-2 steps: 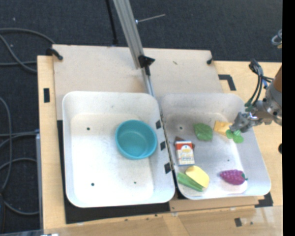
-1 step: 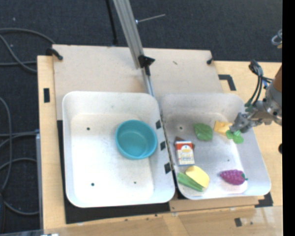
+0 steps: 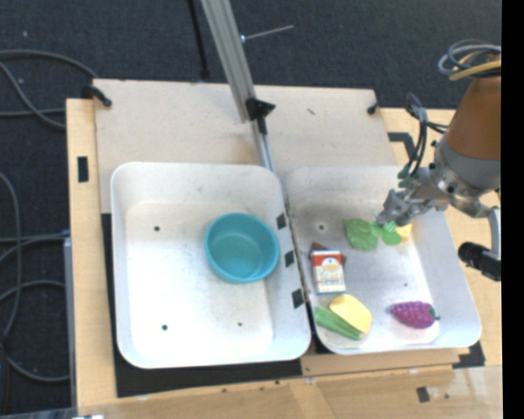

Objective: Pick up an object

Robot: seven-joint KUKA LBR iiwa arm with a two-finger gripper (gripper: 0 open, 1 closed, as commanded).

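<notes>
Now I see the green object [image 3: 362, 234] lying in the right bin [image 3: 454, 299], in its upper part, with a small yellow piece [image 3: 403, 230] just beside it. My gripper [image 3: 391, 226] is low over this spot, touching or almost touching the green object; whether its fingers are open or closed I cannot tell. Nearer the front lie a small carton [image 3: 328, 271], a corn cob [image 3: 348, 315] and purple grapes [image 3: 413, 314]. A blue bowl [image 3: 242, 247] sits in the left bin [image 3: 148, 321].

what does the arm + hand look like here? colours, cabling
Arm: rounded grey casing with a broad orange band above the wrist. Grey cable loops sit at its top, and dark cables run down its left side. Hand: small, grey metal, dark-edged.
</notes>
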